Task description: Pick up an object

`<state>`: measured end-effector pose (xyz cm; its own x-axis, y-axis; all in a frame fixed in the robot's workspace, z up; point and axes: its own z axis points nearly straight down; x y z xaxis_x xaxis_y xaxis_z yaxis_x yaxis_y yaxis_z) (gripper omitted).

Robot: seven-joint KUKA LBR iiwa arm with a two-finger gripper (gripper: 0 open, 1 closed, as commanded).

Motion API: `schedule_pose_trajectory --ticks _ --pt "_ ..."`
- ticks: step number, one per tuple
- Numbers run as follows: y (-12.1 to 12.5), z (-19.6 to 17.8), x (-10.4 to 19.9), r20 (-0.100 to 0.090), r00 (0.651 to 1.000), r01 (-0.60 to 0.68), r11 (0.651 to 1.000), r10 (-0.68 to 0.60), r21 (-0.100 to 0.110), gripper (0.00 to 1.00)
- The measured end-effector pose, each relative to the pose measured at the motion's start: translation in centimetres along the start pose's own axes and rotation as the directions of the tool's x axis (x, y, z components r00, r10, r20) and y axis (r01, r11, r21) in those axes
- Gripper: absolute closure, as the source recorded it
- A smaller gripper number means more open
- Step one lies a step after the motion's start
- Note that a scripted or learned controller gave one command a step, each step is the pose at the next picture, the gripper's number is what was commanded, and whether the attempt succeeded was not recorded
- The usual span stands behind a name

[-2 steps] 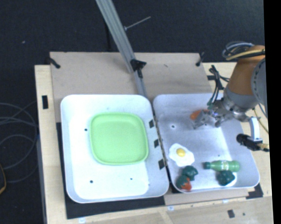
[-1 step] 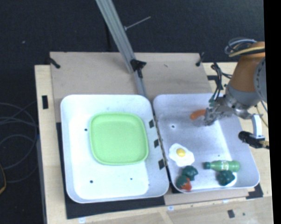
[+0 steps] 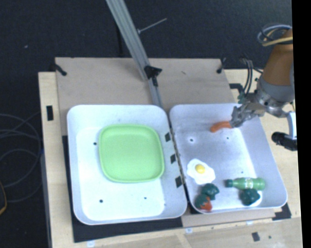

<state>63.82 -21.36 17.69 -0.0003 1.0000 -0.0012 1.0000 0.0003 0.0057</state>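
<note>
The arm (image 3: pixel 276 72) is reaching in from the right, partly cut off at the frame's edge, its jaws (image 3: pixel 239 118) hanging over the right bin (image 3: pixel 259 142) and touching one end of an orange sausage-shaped piece (image 3: pixel 220 127); whether they are gripping it is too blurred to tell. Near the front wall, a fried egg (image 3: pixel 201 171), a green bottle (image 3: pixel 245 184) and two dark green lumps (image 3: pixel 206 195) are crowding together, leaving the bin's middle open. A green plate (image 3: pixel 131 153) is lying in the left bin (image 3: pixel 85 165) on the counter (image 3: pixel 194 78).
</note>
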Motion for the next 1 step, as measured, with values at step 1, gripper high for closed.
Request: schedule_pose_trajectory --ticks 1 --pt "0.2 -4.35 0.28 0.0 1.0 0.0 1.0 0.0 0.001 1.0"
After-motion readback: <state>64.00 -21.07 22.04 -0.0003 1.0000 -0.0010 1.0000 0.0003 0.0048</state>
